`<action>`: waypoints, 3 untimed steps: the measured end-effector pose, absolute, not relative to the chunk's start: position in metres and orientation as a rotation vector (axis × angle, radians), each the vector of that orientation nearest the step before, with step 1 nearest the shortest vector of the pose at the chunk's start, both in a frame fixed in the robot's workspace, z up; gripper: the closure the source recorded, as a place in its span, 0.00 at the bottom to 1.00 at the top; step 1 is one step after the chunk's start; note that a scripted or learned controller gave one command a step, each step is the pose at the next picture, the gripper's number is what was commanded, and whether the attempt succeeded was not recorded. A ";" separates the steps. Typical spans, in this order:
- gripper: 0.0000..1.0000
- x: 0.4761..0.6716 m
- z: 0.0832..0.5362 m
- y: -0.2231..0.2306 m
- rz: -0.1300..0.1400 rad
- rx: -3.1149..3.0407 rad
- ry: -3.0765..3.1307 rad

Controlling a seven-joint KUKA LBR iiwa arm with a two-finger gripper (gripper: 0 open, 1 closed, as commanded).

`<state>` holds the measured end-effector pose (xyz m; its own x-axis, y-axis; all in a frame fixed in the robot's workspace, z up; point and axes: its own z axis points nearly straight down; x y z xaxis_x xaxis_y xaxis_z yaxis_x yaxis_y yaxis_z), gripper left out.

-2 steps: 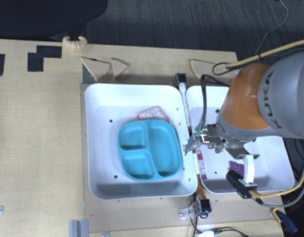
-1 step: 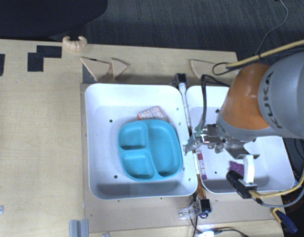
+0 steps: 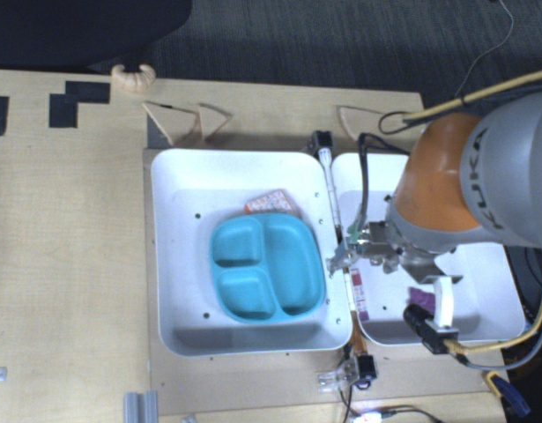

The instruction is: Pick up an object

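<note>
Blue divided tray point(image 3: 266, 267) sits flat in the left bin point(image 3: 178, 236), partly covering a red packet point(image 3: 271, 203). It looks light, rigid and slick, so grip the raised rim. Arm point(image 3: 482, 174) hangs over the right bin point(image 3: 482, 324); jaws' state unreadable.

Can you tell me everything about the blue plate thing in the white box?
The blue tray looks like smooth, light-blue plastic with rounded corners. It has three sections: two smaller ones on the camera view's left and one long one on the right. It lies flat, a bit turned, in the left white bin. A red-and-white packet peeks out from behind its far edge.
</note>
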<state>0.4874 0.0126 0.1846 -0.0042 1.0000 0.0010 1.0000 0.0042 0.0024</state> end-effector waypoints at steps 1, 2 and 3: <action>0.00 0.487 0.185 0.013 0.004 2.216 2.225; 0.00 0.503 0.140 -0.027 0.032 2.208 2.244; 0.00 0.503 0.133 -0.032 0.047 2.206 2.250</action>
